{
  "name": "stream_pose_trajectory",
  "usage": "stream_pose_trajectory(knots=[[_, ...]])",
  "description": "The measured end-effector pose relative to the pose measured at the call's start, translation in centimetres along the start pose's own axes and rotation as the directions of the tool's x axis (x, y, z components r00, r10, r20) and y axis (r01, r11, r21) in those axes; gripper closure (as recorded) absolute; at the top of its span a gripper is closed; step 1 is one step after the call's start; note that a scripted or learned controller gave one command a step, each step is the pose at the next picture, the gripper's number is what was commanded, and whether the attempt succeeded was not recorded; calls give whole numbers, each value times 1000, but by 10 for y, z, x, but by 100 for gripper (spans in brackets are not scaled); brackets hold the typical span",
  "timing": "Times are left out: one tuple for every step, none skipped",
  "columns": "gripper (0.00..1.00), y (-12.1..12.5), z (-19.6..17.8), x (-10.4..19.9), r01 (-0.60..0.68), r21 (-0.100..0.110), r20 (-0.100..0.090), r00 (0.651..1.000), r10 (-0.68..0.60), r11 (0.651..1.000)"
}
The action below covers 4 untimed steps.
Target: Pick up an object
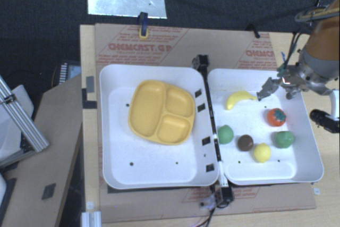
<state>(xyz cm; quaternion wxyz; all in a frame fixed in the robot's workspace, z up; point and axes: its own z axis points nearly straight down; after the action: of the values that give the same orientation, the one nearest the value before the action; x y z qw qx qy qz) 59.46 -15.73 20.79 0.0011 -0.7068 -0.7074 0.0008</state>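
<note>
The camera view looks down at a slant on a bench bearing two shallow white bins side by side. The left bin (114, 167) holds a yellow divided plate (161, 111) with three compartments, lying flat near its middle. The right bin (305, 167) holds the loose objects that the task could take: a yellow banana (238, 99) toward the far left part, an orange-red tomato-like fruit (275, 117) to its right, a green ball (225, 134) near the divider between the bins, a small brown ball (245, 142) just beside it, a yellow lemon (262, 152) nearer the front, and a second green fruit (284, 139) to the right. The arm reaches in from the right, and its gripper (276, 85) hangs over the far part of the right bin, near the banana's right end and above the tomato-like fruit. One dark finger (265, 90) points toward the banana; whether the fingers are spread or closed cannot be told from this angle, and nothing is seen between them. The likely risk is a miss: the banana is curved and lies flat, so fingers descending off-centre may slip off it or push it aside. The round fruits may roll away when touched, and the brown ball and green ball sit close enough that a grasp at one may nudge the other.
</note>
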Motion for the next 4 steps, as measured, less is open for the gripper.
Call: stream_pose_trajectory(knots=[[0,8,59,-1,0,-1,0,1000,0,1000],[0,15,104,2,4,-2,0,1000,-4,1000],[100,16,90,1,4,-8,2,1000,-4,1000],[100,8,41,-1,-1,-8,2,1000,1,1000]])
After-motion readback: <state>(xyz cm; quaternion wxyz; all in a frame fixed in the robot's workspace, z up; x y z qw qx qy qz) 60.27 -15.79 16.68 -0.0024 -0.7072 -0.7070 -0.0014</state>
